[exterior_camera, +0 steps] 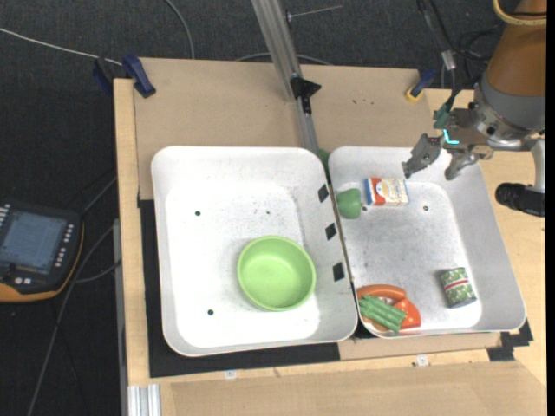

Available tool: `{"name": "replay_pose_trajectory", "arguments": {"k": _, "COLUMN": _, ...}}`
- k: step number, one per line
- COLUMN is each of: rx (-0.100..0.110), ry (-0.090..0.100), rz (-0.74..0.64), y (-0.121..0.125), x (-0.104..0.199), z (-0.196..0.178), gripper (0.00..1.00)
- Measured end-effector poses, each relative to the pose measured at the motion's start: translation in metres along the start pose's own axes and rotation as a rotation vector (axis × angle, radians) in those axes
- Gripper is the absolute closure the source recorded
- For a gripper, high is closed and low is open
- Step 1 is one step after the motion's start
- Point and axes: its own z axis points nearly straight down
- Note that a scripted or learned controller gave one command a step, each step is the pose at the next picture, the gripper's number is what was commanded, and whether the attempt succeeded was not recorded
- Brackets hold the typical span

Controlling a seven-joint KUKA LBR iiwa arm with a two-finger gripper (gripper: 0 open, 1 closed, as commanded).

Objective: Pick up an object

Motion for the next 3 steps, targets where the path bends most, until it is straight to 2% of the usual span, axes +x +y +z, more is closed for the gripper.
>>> {"name": "replay_pose_trajectory", "arguments": {"k": 1, "rx": 0.0, "ry": 0.0, "rz": 0.0, "y": 0.0, "x": 0.0, "z": 0.0, "gripper": 0.0}}
{"name": "replay_pose_trajectory", "arguments": {"k": 3, "rx": 0.004, "ry": 0.0, "rz": 0.0, "y": -0.003, "x": 0.0, "z": 0.084, "gripper": 0.0}}
